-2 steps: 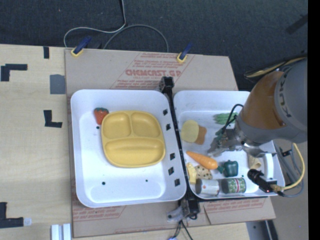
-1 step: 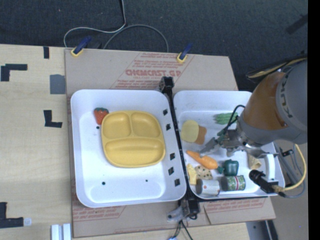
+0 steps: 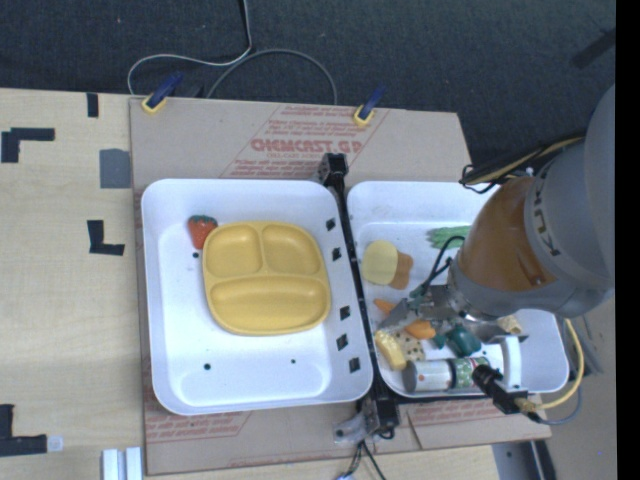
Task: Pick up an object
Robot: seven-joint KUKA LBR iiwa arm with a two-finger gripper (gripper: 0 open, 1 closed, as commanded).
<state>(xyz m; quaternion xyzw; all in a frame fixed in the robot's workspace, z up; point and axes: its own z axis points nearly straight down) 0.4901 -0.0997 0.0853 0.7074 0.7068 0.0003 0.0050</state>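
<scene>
My gripper (image 3: 428, 318) is low in the right bin (image 3: 400, 203), down among a heap of small toys. Under and around it lie an orange carrot-like piece (image 3: 420, 330), a teal piece (image 3: 463, 341) and a yellow cheese-like block with holes (image 3: 391, 348). A pale yellow round toy with an orange end (image 3: 385, 264) sits just to the upper left of the gripper. The grey arm with its orange band (image 3: 505, 248) covers the bin's right half.
The left bin (image 3: 170, 368) holds a yellow divided plate (image 3: 266, 276) and a small red strawberry toy (image 3: 202, 229) by its upper left corner. A green leafy piece (image 3: 447, 235) lies at the back of the right bin. A white and green cylinder (image 3: 440, 374) rests near the front wall.
</scene>
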